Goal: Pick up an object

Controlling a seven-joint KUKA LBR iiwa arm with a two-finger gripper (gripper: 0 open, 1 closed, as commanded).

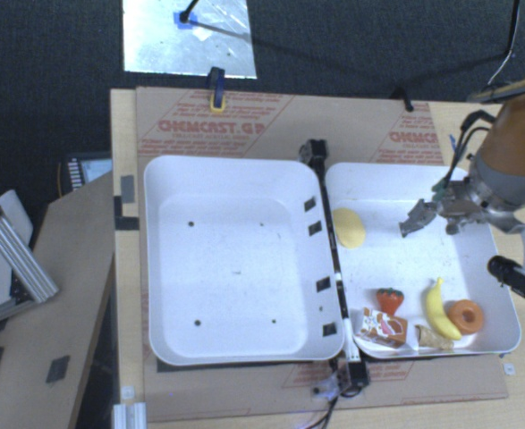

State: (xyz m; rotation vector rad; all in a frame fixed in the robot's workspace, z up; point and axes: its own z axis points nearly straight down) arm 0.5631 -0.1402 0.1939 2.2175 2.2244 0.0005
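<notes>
My one camera is fixed above the bench [271, 114] and looks down at a slant, far enough back to take in both white bins whole, the left bin [235, 266] and the right bin [486, 275]. The far edge of the bench lies toward the top of its picture, and my arm [512, 141] comes in from the right side.

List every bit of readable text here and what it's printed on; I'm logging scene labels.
"CHEMCAST GP", red, on the brown protective sheet under the bins, behind the left bin.
A second red print on the same sheet behind the right bin: partly hidden, too blurred to read.
Snack packet: print too small to read.
</notes>
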